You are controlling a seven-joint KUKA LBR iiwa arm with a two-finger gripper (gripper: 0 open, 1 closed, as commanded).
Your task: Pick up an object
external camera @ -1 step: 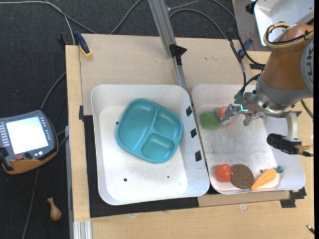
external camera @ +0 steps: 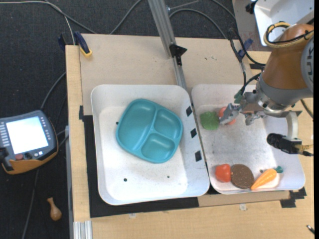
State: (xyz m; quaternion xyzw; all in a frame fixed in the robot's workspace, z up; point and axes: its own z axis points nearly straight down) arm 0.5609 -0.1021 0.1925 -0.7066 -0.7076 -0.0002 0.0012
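Nearest, a carrot (external camera: 264, 179), brown disc (external camera: 242, 176) and tomato (external camera: 223, 172) lie together; farther back, the end effector (external camera: 228, 116) touches a green piece (external camera: 209, 120), finger spread indiscernible.

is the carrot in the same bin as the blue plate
No, the carrot lies in the right bin, while the blue plate sits in the left bin.

The desk (external camera: 129, 59) looks like pale wood — matt, with a smooth board face. Both white bins (external camera: 107, 133) seem plastic, dull and speckled with dark scuffs. In the left one lies a teal divided plate (external camera: 149, 130) of smooth plastic with a soft sheen. At 5 o'clock in the right bin (external camera: 259, 148), the tomato (external camera: 223, 173) and carrot (external camera: 264, 179) look glossy plastic, the brown patty (external camera: 242, 176) rough and matt — the metal post (external camera: 162, 19) brushed
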